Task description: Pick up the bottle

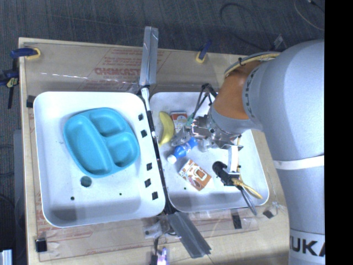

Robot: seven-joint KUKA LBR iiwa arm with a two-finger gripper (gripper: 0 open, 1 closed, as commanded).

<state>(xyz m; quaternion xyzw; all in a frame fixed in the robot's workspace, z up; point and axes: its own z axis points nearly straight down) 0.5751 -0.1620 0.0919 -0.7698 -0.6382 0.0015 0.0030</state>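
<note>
Clutter is the worry: the bottle [181, 149] lies in the right bin [259, 195], jammed beside a banana [165, 126] and snack packet [194, 175]. End effector [203, 132] hovers close, can't tell its grip, so it might snag a neighbour instead.

A robotics lab: a grey KUKA arm [292, 120] over two white bins [49, 203] on a clamped bench [83, 59], cables on the floor

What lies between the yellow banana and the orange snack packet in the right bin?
In the camera view, the small blue bottle with white cap lies between the yellow banana and the orange snack packet.
</note>
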